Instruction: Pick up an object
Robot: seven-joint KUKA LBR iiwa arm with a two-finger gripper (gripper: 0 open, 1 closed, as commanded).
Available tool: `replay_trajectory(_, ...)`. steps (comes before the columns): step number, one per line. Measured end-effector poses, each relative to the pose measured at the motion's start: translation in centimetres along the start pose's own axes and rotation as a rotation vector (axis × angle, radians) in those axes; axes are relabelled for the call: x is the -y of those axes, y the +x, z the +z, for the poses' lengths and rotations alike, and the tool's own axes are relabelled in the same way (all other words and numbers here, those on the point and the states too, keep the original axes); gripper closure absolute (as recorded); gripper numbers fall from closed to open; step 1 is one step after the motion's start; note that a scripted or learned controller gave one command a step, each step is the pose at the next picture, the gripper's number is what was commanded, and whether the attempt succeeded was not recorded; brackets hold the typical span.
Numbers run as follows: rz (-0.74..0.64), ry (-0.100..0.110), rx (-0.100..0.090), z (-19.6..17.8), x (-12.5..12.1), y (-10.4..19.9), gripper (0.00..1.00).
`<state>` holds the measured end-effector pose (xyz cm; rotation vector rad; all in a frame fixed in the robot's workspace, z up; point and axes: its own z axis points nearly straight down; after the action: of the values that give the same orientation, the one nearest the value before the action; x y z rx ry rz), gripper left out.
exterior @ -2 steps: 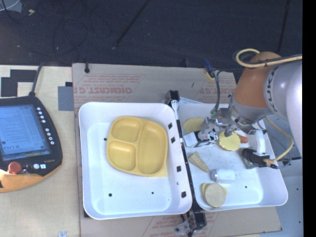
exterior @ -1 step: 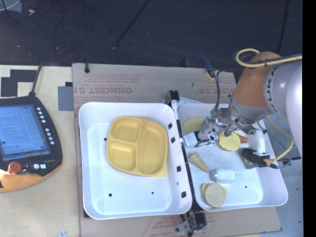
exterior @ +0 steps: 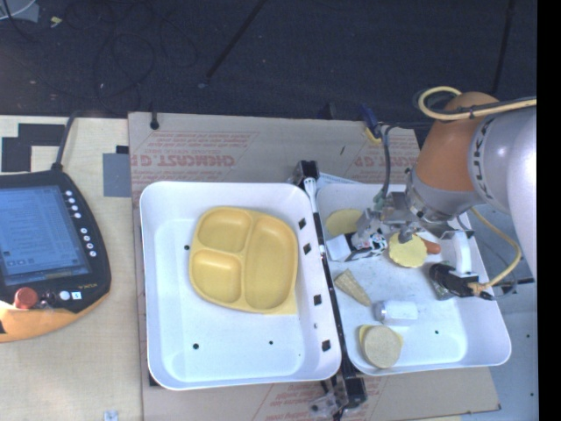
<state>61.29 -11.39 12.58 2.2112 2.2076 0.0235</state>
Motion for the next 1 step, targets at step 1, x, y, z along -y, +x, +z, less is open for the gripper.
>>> replay_trajectory(1, -0.001, 0.000, 0.000, -0.01, -0.05, 0.02, 0.00)
